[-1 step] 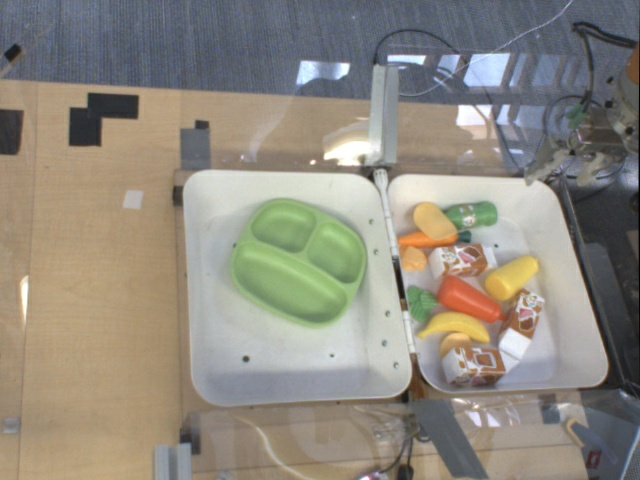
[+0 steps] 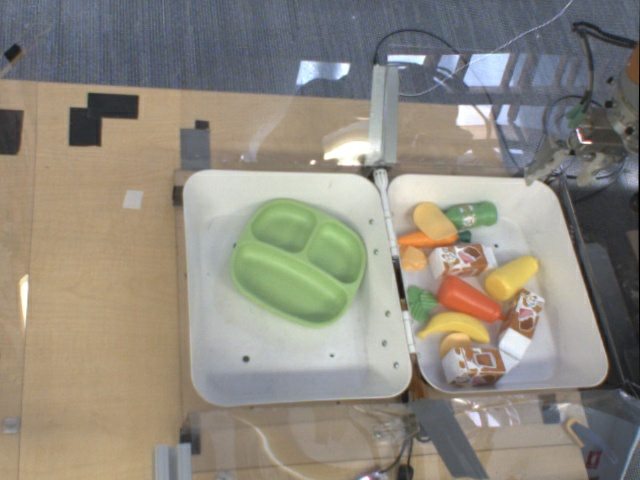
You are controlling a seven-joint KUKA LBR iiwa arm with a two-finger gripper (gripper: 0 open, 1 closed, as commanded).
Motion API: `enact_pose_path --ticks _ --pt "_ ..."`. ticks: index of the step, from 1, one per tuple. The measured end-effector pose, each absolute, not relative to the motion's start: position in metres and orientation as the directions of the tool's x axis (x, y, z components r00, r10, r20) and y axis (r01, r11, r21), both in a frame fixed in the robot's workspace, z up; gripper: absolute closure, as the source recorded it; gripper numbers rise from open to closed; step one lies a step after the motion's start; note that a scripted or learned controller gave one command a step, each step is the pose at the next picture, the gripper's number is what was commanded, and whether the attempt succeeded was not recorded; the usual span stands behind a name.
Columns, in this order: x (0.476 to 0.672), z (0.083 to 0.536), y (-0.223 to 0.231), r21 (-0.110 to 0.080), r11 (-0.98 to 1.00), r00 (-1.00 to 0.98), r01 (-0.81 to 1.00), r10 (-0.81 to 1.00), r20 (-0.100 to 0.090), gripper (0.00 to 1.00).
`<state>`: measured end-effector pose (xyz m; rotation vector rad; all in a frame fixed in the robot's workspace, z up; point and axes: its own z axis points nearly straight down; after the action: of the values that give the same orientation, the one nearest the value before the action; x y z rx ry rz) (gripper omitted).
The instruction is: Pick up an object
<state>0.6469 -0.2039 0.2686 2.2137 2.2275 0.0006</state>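
Observation:
The right bin (image 2: 575, 298) holds several toy foods in a loose heap. Among them are a green bottle (image 2: 470, 213), a carrot (image 2: 425, 238), a red pepper (image 2: 468, 298), a banana (image 2: 452, 325), a yellow piece (image 2: 511, 276) and brown-and-white cartons (image 2: 460, 260). My gripper (image 2: 588, 146) hangs at the far right, beyond the right bin's back corner and well away from the toys. It is small and tangled with cables in this view. Nothing is seen in its grasp.
A green divided plate (image 2: 298, 260) lies in the left bin (image 2: 215, 358). A grey post (image 2: 384, 118) stands behind the seam between the bins. Cables (image 2: 440, 48) trail across the floor at the back right.

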Motion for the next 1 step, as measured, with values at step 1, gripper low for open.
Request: enact_pose_path --ticks 1 --pt "0.6697 0.1309 -0.1564 -0.001 -0.160 0.160 0.987 0.987 0.000 0.00"
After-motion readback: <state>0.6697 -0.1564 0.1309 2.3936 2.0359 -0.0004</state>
